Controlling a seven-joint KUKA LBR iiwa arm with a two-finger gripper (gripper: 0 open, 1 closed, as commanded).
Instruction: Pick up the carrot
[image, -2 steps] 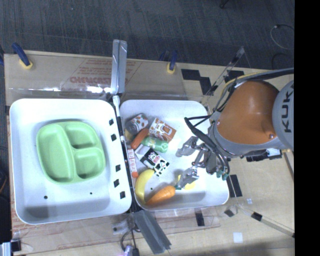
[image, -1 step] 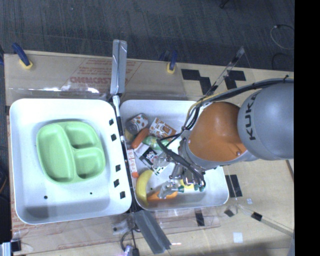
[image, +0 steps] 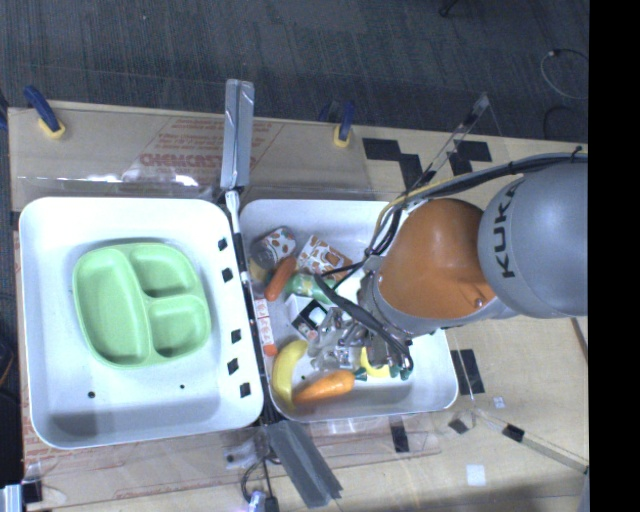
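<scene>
Lying near the front wall of the right-hand shallow white bin (image: 440, 395), the orange, tapered toy carrot (image: 325, 386) rests almost level, its thick end toward the bin's middle and its tip toward the left, touching the yellow banana-shaped toy (image: 286, 366) that curves beside it. A second, smaller orange piece (image: 281, 277) sits further back among printed packets, so the front one reads as the clearer target. It looks like a light, stiff, smooth plastic piece, likely to slip or roll under a poor pinch; taking it across its thicker middle, at right angles to its length, seems safest. From the fixed overhead camera, the two-finger gripper (image: 345, 348) hangs just above and slightly behind the carrot, close to it, under the grey arm with its orange band (image: 435, 265). Cables and metal parts crowd the fingertips, so I cannot tell whether they are spread or closed, nor whether they touch the carrot. The left bin holds a green divided tray (image: 140, 303), well apart.
</scene>
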